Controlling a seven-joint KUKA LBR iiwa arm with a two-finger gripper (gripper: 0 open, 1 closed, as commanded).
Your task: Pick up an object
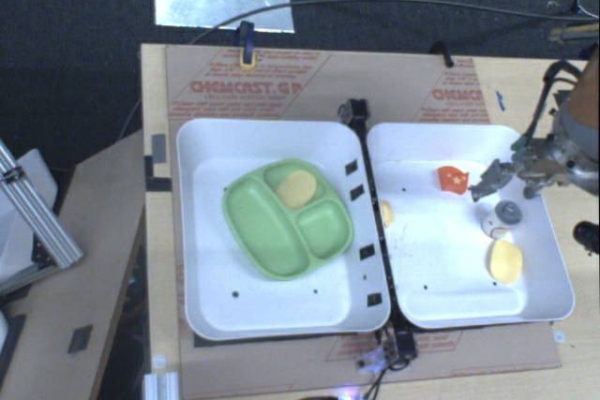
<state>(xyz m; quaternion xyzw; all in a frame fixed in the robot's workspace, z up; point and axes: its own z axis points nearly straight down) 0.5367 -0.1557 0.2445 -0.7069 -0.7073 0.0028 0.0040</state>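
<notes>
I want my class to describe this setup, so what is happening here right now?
A robot arm reaches in from the right over the right bin. Its pincer hangs above the bin floor, between a small red object and a grey round piece, holding nothing visible. A yellow object lies nearby. The left bin holds a green divided tray.

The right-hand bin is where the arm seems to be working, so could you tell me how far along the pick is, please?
Done: the gripper has reached over the right bin, beside the red object. In hand: nothing visible between its fingers. Left: grasping and lifting something; the red object, grey disc and yellow piece lie on the bin floor.
</notes>
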